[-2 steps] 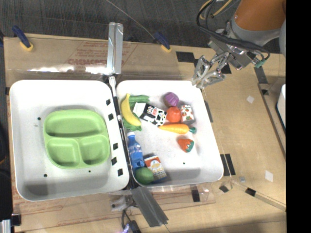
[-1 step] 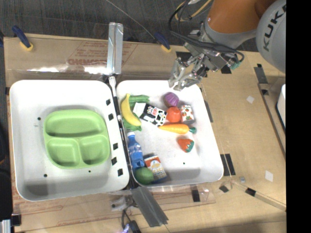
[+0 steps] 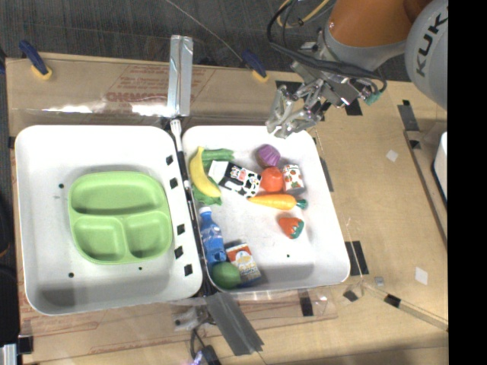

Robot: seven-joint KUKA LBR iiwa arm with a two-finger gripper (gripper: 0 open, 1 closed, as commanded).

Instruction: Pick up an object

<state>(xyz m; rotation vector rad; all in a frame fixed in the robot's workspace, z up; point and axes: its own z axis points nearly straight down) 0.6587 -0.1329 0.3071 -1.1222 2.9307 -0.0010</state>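
Observation:
My gripper hangs over the far edge of the right bin, above and a little right of a purple round fruit. The fingers look spread with nothing between them. Below lie a banana, a green vegetable, a black-and-white carton, a red tomato, a small patterned box, a carrot and a strawberry. Along the bin's left side sit a blue bottle, a small juice box and a green lime.
The left bin holds a green divided tray. A metal post stands at the back between the bins. Cables and the orange-banded arm fill the upper right. Bare bench lies to the right of the bins.

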